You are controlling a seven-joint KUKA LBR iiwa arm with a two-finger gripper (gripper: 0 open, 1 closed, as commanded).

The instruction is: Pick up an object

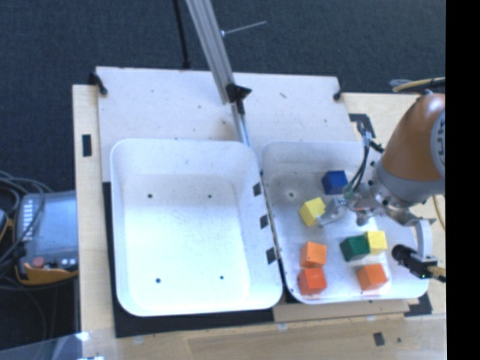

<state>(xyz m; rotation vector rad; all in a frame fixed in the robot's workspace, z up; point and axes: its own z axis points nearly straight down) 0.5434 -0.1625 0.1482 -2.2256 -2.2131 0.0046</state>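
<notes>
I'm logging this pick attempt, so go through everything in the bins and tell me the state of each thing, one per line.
Blue cube: resting in the right bin, near the gripper.
Yellow cube: tilted, beside the gripper.
Green cube: on the bin floor, touching a small yellow block.
Small yellow block: resting.
Three orange cubes: resting, ungrasped.
Gripper: low in the right bin.
Left bin: upright.

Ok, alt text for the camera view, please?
A grey and orange arm's gripper hangs over the right bin, among blue, yellow, green and orange blocks. The left bin sits alongside.
</notes>
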